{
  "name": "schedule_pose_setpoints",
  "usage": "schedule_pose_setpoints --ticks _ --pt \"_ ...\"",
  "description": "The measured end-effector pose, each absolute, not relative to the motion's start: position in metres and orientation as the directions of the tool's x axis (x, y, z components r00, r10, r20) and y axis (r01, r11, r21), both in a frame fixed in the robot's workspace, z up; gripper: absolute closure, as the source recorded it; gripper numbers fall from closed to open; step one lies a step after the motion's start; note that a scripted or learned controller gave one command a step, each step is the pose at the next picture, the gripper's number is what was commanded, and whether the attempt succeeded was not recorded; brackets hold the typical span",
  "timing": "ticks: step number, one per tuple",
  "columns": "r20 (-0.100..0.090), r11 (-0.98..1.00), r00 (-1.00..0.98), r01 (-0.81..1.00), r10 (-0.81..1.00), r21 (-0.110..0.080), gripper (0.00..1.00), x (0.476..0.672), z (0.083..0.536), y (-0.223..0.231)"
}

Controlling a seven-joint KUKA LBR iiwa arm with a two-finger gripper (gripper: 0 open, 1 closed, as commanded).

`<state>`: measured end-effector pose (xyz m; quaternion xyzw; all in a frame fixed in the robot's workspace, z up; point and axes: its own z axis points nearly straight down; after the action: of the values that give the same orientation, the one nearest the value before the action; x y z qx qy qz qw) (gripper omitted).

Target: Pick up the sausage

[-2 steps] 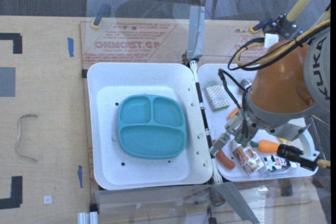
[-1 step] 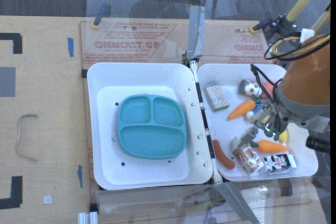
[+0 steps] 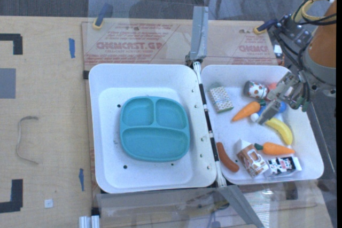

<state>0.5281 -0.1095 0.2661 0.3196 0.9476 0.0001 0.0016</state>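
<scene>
**Item: sausage pick, risk note**

Reddish-brown sausage (image 3: 227, 157): right white bin (image 3: 315, 142), against its left wall. Pincer (image 3: 271, 110): well apart from the sausage, over the banana (image 3: 280, 130); whether it is clenched or released I cannot tell. My worry: the wall blocks one finger, or it snags a neighbouring carton (image 3: 252, 160).

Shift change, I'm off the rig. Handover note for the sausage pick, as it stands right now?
Gripper: low in the right bin, in its upper middle, among the toys. No view of the finger state; nothing visibly held.
Sausage: lying at the right bin's lower left, by the wall between the bins, apart from the gripper.
Near the gripper: a carrot to its left, a banana just below.
Left bin: holds a blue divided plate.
Done: nothing yet, the sausage is untouched.
Left: move to the sausage, grasp it, lift.
</scene>
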Motion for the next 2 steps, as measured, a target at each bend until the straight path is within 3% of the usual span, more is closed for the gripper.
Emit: schedule_pose_setpoints --ticks 1,2 --pt "0.001 0.838 -0.838 0.546 0.546 0.0 0.0 0.481 0.183 -0.029" --pt "0.002 0.851 -0.851 0.525 0.525 0.0 0.0 0.481 0.183 -0.01"
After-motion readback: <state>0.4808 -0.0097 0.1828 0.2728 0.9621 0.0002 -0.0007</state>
